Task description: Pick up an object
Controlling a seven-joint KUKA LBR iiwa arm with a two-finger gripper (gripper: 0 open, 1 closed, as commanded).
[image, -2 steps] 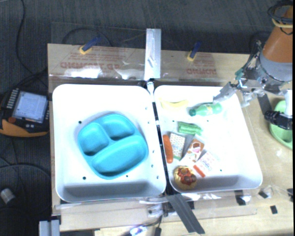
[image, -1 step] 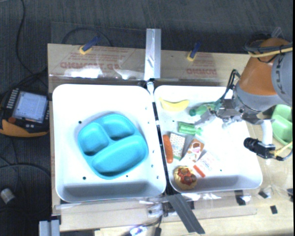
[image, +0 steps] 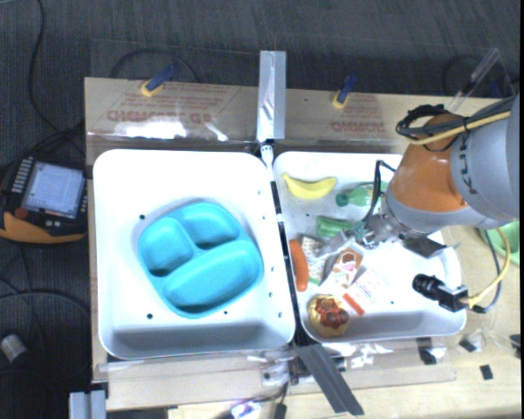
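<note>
We see a big smooth blue tray (image: pixel 201 256) far left of the gripper (image: pixel 364 232). A curved yellow banana (image: pixel 309 184) lies just up-left of it. We cannot tell how the gripper stands.

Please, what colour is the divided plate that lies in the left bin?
The divided plate is light blue all over, seen clearly in the camera view.

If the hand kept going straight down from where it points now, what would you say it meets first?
Probably the green item in the right bin, just below the hand. Depth is unclear from this slanted view, so it might land on the bin floor beside it.
</note>
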